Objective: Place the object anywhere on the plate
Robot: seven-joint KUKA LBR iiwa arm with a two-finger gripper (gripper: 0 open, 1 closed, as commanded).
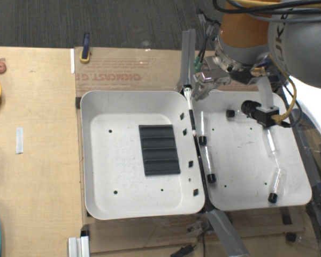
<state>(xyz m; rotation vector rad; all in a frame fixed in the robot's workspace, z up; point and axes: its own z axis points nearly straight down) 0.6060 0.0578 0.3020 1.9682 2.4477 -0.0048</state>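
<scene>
Above the back edge of the right bin (289, 197) hangs one gripper (206, 84), finger state unclear; beside it two white bins, left bin (96, 197) holding one black ridged block (159, 150), right bin holding three clear tubes (205, 143).

Two shallow white bins sit side by side: the left bin (96, 197) and the right bin (241, 189). One black ribbed block (159, 150) lies in the left bin.
</scene>
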